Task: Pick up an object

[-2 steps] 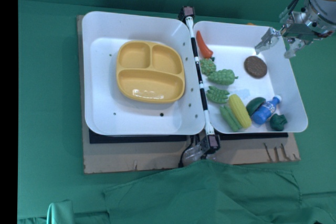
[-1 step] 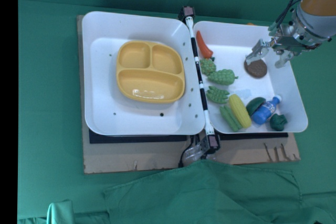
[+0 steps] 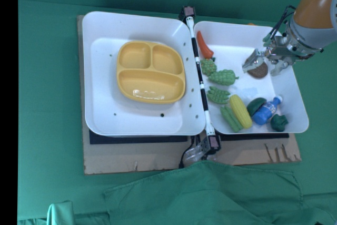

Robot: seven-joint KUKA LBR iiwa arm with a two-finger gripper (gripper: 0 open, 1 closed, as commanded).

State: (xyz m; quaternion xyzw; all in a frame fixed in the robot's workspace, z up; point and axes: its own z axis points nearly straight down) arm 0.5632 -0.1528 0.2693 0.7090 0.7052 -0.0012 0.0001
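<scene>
Lying on green cloth (image 3: 47, 87), a brown cardboard sheet (image 3: 131, 158) under two white bins. Sitting in the left bin (image 3: 100, 29), a yellow three-compartment plate (image 3: 151, 72), near the centre, well apart from the walls. Running between the bins, a black-and-white divider strip (image 3: 200, 81) with clamps at 12 and 6 o'clock ends. Crowding the right bin (image 3: 231, 31) along its left wall: an orange carrot (image 3: 204, 46) at 11 o'clock, a small green bumpy vegetable (image 3: 208, 66) just below, a larger green bumpy one (image 3: 222, 77) touching it, then green pea pods (image 3: 218, 95). Clustered at 6 o'clock: a green bean-like piece (image 3: 230, 119) beside a yellow corn cob (image 3: 241, 110), a dark green vegetable (image 3: 256, 105), a blue bottle (image 3: 266, 111) with unreadable label, a dark green lump (image 3: 278, 123). Hanging at 2 o'clock over the right bin, the gripper (image 3: 261, 62), entered from the right; fingers spread, nothing pinched. Resting just beneath and beside the fingertips, a brown round object (image 3: 258, 71), partly hidden by them; contact impossible to judge.
</scene>
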